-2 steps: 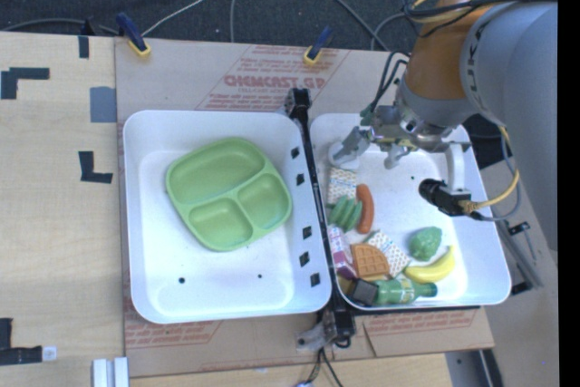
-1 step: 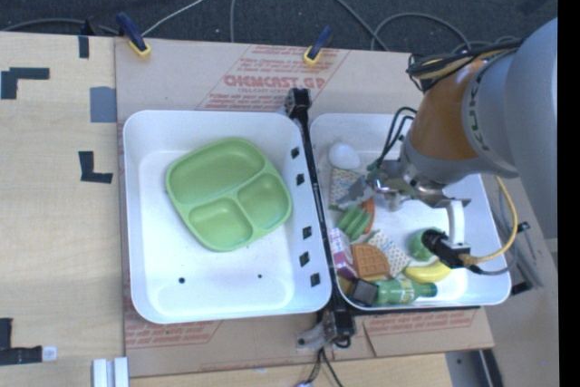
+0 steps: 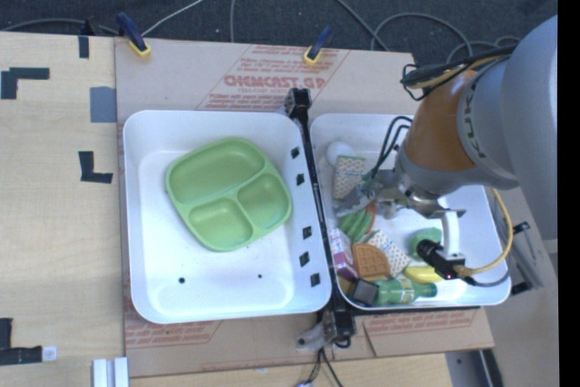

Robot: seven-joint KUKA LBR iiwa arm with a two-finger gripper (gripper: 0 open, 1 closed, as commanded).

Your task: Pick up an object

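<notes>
1. The desk (image 3: 54, 195) is the biggest thing here: pale wood with a cardboard sheet clamped on top, I guess so the bins don't slide around.
2. The arm (image 3: 471, 127) comes next, grey with an orange band, bent down over the right bin (image 3: 494, 290). It sits low in there, so my read is it's mid-attempt at a grab.
3. Left bin (image 3: 145, 285) sits touching the right bin along a black divider. It holds a green sectioned plate (image 3: 228, 193), lying flat and tilted a bit, well away from the arm.
4. The right bin is where the pickable stuff is, a loose pile crowded toward the divider side and the near edge. Looks dumped in, not arranged.
5. The hand (image 3: 385, 195) is down among that pile, near the divider. Honestly can't tell how far open it is or whether it has anything; the wrist and cables block it.
6. Small stuff in the right bin: a waffle-looking cracker (image 3: 370, 260) near the near edge, a yellow piece (image 3: 420, 274) beside it, a green round thing (image 3: 426, 245) just behind that.
</notes>
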